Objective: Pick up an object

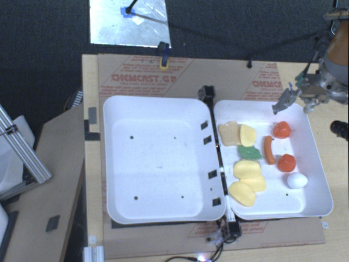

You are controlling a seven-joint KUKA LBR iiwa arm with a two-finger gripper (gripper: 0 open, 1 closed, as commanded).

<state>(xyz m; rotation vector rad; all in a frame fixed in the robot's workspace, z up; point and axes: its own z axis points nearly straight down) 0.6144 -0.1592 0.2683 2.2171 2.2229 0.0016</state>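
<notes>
Camera view from above a wooden bench, showing two shallow white bins side by side. The left bin (158,162) holds nothing but small dark marks on its floor. The right bin (313,192) holds a cluster of toy food. Toward its left side lie a tan slice of bread (229,134) touching a pale yellow piece (248,135), with a green piece (250,152) just near of them. Nearer still sit two yellow lumps (248,170), (242,193), touching each other. To the right, an orange sausage shape (269,149) lies lengthwise between two red tomato-like pieces, one farther (282,129) and one nearer (287,162). A white egg (297,180) rests nearest of all.

The grey arm enters from the right. Its gripper (297,100) hangs above the far right corner of the right bin, fingers spread apart with nothing between them, apart from every object. The far red piece lies just near of the fingertips.
</notes>
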